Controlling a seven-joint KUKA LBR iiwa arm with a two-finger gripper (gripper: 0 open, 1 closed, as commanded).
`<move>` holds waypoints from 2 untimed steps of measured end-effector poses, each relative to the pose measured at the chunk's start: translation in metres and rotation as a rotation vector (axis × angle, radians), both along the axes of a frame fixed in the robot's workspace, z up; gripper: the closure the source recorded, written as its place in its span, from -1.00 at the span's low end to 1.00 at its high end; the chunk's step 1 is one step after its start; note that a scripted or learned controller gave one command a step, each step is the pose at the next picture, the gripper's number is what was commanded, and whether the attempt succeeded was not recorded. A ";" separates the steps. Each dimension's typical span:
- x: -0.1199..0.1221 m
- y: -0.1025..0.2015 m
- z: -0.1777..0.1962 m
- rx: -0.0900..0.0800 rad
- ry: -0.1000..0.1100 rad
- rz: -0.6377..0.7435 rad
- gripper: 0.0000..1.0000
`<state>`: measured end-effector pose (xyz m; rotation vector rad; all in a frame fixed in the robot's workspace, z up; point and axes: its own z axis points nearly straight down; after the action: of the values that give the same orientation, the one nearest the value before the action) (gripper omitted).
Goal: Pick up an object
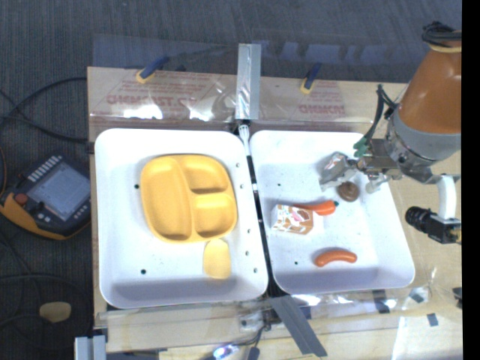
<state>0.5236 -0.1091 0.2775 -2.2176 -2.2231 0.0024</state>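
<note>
The end effector (339,172) hovered at two o'clock in the right bin (390,235), beside a brown round piece (347,192); whether it was open or closed could not be told. Risk: a glancing contact would roll the piece away. Count: two bins, one yellow tray (187,197), one sausage (334,257), one packet (292,219).

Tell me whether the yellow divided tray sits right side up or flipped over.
Right side up. The yellow tray in the left bin shows its three recessed compartments facing the camera, with raised dividers between them.
</note>
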 end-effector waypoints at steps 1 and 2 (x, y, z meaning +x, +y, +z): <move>0.048 -0.014 -0.102 0.001 0.001 0.123 -1.00; 0.098 -0.016 -0.188 -0.005 -0.014 0.138 -1.00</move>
<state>0.6218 -0.1253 0.0895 -2.0683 -2.3802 -0.0069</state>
